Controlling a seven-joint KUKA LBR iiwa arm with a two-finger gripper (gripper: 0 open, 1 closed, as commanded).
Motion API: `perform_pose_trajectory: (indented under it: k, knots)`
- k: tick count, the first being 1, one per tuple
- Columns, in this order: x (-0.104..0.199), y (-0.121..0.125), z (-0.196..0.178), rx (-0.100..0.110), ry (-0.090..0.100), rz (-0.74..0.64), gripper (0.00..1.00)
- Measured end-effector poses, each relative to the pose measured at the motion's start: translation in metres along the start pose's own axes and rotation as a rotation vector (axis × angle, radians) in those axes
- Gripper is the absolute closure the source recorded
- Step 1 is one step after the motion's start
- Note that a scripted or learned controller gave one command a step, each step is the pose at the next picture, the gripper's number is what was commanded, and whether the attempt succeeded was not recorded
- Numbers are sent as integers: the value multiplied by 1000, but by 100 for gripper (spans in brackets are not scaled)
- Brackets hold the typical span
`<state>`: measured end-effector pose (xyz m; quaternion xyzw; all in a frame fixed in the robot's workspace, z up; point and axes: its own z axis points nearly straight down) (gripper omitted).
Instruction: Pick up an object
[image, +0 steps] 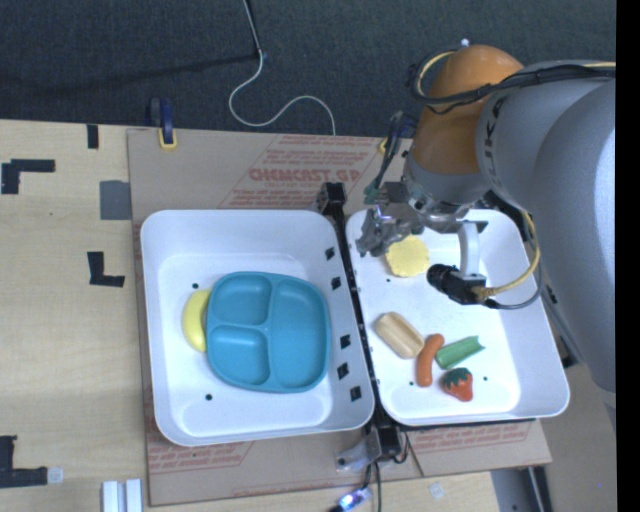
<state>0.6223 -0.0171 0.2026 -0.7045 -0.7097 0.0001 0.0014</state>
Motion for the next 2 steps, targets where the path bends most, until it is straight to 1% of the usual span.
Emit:
perform_pose_trajectory:
  k: [2]
  knots:
    - [108,-2,-26,-1,0,0,100]
